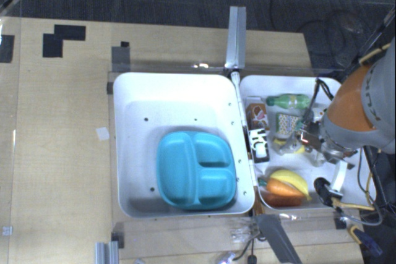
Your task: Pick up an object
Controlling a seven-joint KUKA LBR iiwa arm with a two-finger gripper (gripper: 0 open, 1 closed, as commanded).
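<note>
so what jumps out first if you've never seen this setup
The bright blue divided tray lying alone in the left bin grabs the eye first. Next is the clutter in the right bin: a green bottle at the back, a banana at the front, with the orange-banded arm over it.

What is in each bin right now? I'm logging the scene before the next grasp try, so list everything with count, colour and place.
Divided tray: 1, blue, left bin, near front.
Bottle: 1, green, right bin, at back, lying down.
Banana: 1, yellow, right bin, front.
Carrot-like item: 1, orange, right bin, front, against the banana.
Small packet: 1, brown, right bin, by the divider.
Patterned box: 1, pale, right bin, middle.
Arm: 1, grey with orange band, over the right bin's right side.
</note>
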